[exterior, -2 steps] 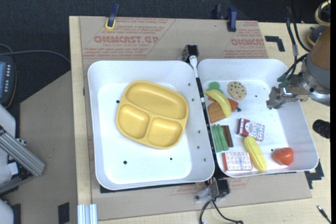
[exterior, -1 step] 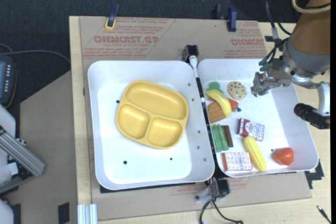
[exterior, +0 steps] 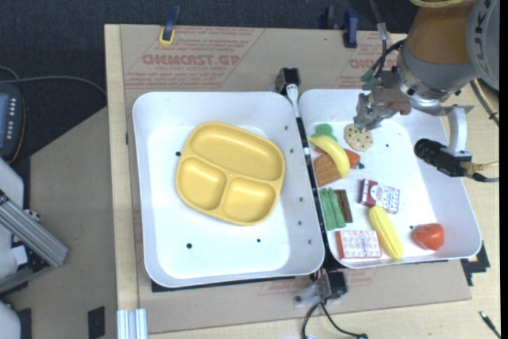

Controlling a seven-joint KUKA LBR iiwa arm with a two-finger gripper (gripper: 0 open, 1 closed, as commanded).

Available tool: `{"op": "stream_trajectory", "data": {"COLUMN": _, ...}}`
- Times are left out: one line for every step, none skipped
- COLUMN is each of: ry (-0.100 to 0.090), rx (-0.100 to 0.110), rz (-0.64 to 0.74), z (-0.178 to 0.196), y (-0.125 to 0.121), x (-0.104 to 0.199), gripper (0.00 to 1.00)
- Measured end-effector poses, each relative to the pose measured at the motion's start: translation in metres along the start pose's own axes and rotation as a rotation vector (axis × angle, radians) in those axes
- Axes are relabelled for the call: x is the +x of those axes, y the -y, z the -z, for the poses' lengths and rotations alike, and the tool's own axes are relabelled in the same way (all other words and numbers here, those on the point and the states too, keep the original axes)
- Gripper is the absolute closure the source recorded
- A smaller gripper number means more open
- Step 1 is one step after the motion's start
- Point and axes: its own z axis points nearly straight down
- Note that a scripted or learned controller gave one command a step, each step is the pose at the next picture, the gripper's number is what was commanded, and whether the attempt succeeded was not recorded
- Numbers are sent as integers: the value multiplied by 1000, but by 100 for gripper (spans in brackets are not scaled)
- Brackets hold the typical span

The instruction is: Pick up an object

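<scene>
The gripper (exterior: 363, 123) is being held just above the round cookie (exterior: 359, 139), near the far wall of the right bin (exterior: 460, 206); its opening cannot be told. The cookie is judged light, stiff and thin, best pinched across its rim. Nearer than the cookie, one banana (exterior: 333, 155), one corn cob (exterior: 386, 231) and one tomato (exterior: 429, 235) are being counted. One yellow tray (exterior: 230, 172) is lying in the left bin (exterior: 155, 194).

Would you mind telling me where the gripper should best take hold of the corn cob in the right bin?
Probably across the middle of the corn cob, coming straight down. It lies flat and long, so closing across its narrow width suits it. The box lies close beside it, leaving less room on that side.
</scene>
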Motion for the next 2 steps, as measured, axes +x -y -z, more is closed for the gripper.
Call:
{"op": "stream_trajectory", "data": {"ry": -1, "rx": 4, "rz": 0, "z": -14, "y": -11, "x": 40, "gripper": 100}}
{"op": "stream_trajectory", "data": {"ry": 2, "rx": 1, "rz": -5, "z": -14, "y": -18, "x": 30, "gripper": 100}}
